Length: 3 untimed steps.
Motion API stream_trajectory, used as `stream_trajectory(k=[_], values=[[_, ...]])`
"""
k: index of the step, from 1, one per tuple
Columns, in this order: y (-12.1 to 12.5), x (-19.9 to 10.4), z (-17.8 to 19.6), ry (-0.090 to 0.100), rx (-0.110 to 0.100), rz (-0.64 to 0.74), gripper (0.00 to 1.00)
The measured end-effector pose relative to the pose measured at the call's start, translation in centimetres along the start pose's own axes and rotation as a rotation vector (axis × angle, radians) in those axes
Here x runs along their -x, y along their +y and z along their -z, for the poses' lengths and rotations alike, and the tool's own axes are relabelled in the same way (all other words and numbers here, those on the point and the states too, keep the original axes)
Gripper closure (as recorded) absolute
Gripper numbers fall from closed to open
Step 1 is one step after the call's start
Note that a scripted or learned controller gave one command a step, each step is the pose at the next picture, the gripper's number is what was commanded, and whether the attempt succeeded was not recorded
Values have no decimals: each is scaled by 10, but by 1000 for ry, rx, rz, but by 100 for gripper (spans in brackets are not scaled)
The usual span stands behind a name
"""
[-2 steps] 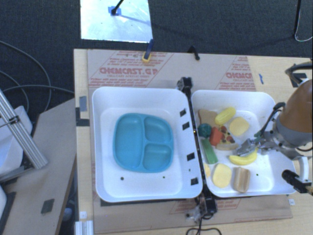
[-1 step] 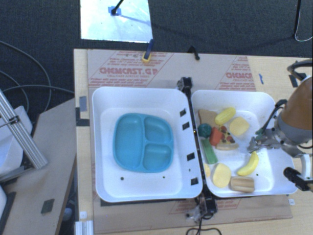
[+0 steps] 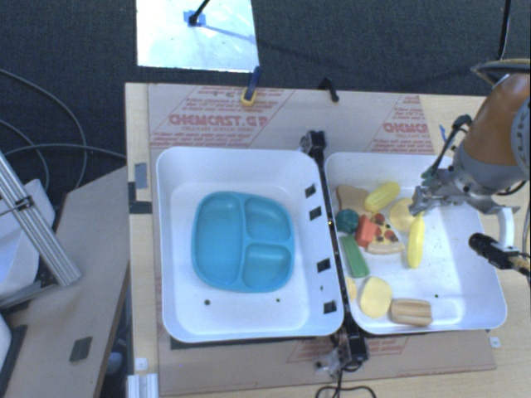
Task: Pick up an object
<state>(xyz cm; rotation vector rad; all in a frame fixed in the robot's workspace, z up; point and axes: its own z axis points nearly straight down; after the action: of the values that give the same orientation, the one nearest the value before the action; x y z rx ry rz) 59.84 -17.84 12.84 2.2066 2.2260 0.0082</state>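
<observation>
Right bin point(image 3: 485, 301) holds four yellow pieces; left bin point(image 3: 178, 181), one blue tray point(image 3: 242, 241).

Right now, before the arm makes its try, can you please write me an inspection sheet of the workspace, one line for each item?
Surface: bench covered with printed cardboard, bearing a left bin and a right bin side by side.
Job's things: toy foods in the right bin, among them a banana, a pizza slice, a green strip, a bread roll and a yellow round piece.
Clutter: blue divided tray in the left bin.
Grippers: end effector low over the right bin's far side, near the banana; finger state unclear.
Cables: dark cables on the floor at left.
Surroundings: dark carpet, shiny plate beyond the bench, metal frame at left.
</observation>
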Motion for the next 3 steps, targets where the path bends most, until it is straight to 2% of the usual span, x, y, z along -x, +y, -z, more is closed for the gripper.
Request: stream_trajectory(k=[1, 2, 3], values=[[15, -56, 41, 4, -4, 1, 100], [58, -71, 40, 2, -5, -1, 100], [73, -115, 55, 4, -7, 0, 100]])
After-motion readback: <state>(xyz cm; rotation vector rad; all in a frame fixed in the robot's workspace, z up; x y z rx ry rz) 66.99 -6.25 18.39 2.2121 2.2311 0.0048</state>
